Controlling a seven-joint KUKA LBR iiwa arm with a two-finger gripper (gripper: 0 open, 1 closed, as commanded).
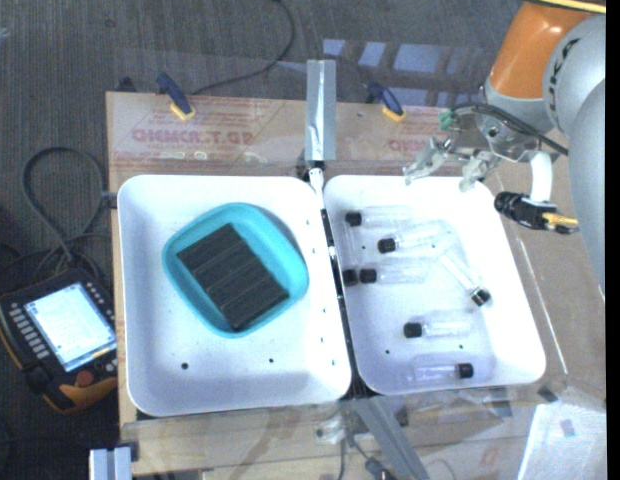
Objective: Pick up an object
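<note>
On the floor at far left lies a teach pendant (58,340) with a lit screen, its cable looping up beside the tabletop (220,133). The left bin (150,368) holds a blue bowl (236,268), and a dark ribbed slab (233,277) rests inside it, tilted across the bowl's hollow.

The right bin (510,318) holds several clear vials with black caps, all lying on their sides. One vial (362,218) lies near the bin's upper left corner, a second vial (410,240) just right of and below it, a third vial (375,276) close to the left wall, a fourth vial (466,280) toward the right, slanted, a fifth vial (435,326) lower down, and a sixth vial (440,372) near the front wall.

The end effector (450,171) hangs over the far rim of the right bin, at its upper right, with its two fingers spread apart and nothing between them. All the vials lie below and to the left of it in the picture; the second vial is nearest, still well apart from the fingertips.
</note>
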